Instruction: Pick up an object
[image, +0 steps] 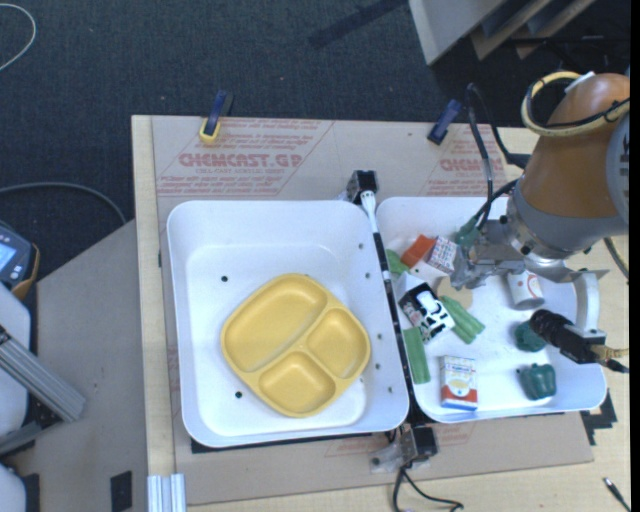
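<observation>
- Arm (575, 150): cut off by the right edge; hides part of the right bin (500, 405).
- Gripper (468, 268): finger state indiscernible.
- White cylinder (522, 288): partly covered by the wrist.

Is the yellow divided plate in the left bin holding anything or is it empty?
Empty. The yellow plate lies flat in the left bin, and all three of its compartments show bare yellow, with nothing resting in them.

Likely robotics lab; clamped bench board (250, 155); white bins (200, 300); trailing cables (60, 190); dark carpet.

Slanted overhead view of both bins (190, 330)
</observation>
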